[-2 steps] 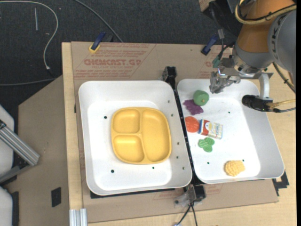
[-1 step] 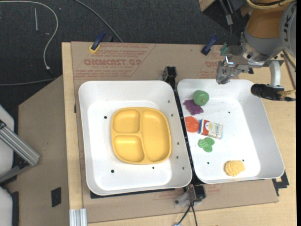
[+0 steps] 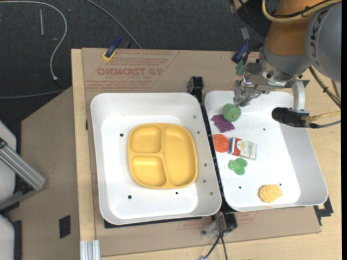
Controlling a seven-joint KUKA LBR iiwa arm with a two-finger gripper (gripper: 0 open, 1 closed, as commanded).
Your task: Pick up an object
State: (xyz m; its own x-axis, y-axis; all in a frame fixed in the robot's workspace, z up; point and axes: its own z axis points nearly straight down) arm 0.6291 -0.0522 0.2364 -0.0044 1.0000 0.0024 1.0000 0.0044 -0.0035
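the metal two-finger gripper point(image 3: 243, 97) hangs over the back left corner of the right white bin point(image 3: 303, 164), just above a small round green fruit point(image 3: 232, 112). i cannot tell if it holds anything. a yellow plastic plate with three parts point(image 3: 162, 155) sits in the left white bin point(image 3: 108, 145).

Two white bins point(image 3: 105, 161) are looking like smooth moulded plastic, slightly glossy. The yellow divided plate point(image 3: 162, 155) is showing a smooth plastic surface with a soft sheen. The cardboard sheet point(image 3: 135, 69) under the bins is reading as matt brown paperboard with red print. The arm's orange band point(image 3: 293, 20) is shining glossy, and the gripper point(image 3: 242, 98) is looking like bare metal. The yellow corn toy point(image 3: 269, 193) is appearing bumpy; the small carton point(image 3: 243, 148) is looking like printed paper.
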